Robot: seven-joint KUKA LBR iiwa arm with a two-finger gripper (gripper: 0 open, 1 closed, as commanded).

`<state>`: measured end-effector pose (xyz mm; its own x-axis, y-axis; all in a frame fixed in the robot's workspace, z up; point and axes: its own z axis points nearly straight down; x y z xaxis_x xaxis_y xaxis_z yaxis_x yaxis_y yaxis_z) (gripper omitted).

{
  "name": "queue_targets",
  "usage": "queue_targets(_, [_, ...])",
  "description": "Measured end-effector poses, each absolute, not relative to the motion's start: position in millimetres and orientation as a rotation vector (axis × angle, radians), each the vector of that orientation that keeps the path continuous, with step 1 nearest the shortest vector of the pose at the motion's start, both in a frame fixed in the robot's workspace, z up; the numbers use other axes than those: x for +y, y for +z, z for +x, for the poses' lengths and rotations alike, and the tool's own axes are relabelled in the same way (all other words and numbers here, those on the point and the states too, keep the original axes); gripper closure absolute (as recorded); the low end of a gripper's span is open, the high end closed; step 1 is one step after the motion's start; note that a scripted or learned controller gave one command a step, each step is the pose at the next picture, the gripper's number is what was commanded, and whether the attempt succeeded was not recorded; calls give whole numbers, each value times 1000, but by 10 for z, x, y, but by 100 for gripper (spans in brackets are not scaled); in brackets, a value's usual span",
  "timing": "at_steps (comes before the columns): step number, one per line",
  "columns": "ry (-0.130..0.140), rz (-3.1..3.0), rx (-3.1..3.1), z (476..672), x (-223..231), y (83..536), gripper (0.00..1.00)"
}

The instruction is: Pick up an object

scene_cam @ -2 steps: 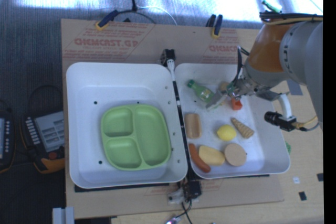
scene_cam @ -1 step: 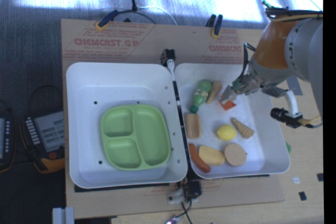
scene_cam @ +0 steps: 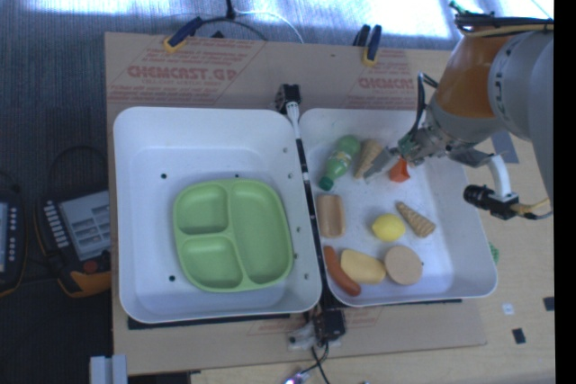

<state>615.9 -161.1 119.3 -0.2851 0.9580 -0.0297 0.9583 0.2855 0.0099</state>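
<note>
Nearest us in the right white bin lie a tan round disc, a yellow potato-shaped piece and a red sausage. Further back, the grey two-finger gripper hangs low at the bin's far side. A small orange-red block sits just beside its tip, toward us. We cannot tell how the gripper is set. A tan cone lies immediately left.

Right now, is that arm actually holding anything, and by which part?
It cannot be told. The gripper sits low in the right bin, right by a small orange-red piece, but no grasp is visible.
</note>
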Motion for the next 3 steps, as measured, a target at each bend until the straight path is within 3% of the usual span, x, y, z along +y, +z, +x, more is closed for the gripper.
queue_targets(1, [-1, 1367, 2816, 6248, -1365, 897, 0])
queue_targets(2, [-1, 1292, 2861, 6526, -1110, 968, 0])
queue_targets(3, [0, 1462, 2781, 5959, -1238, 953, 0])
